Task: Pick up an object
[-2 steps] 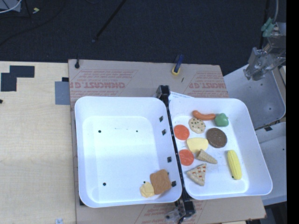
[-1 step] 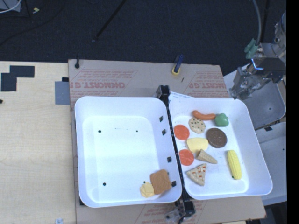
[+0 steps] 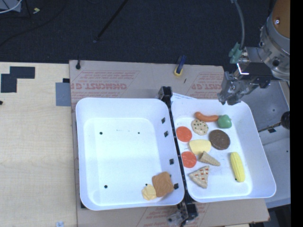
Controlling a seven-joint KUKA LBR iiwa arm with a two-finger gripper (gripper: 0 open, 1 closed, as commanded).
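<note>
White plastic forms the two shallow bins, the left bin (image 3: 90,126) and the right bin (image 3: 258,174), set side by side on a cardboard sheet (image 3: 118,82). From the right, the grey arm (image 3: 279,32) reaches in, its gripper (image 3: 230,98) hanging above the far edge of the right bin; nothing shows between the fingertips, and how far apart they stand I cannot tell. Toy food lies in the right bin: an orange sausage (image 3: 206,117) touching a green piece (image 3: 224,121) at the far side, a spotted cookie (image 3: 200,127), a brown disc (image 3: 219,139), two orange-red slices (image 3: 183,134), a yellow piece (image 3: 200,146), a pizza wedge (image 3: 200,177) and a corn cob (image 3: 237,167) at the right. In the left bin's near right corner, a brown toast slice (image 3: 163,184) overlaps a small yellow piece (image 3: 149,192).
</note>
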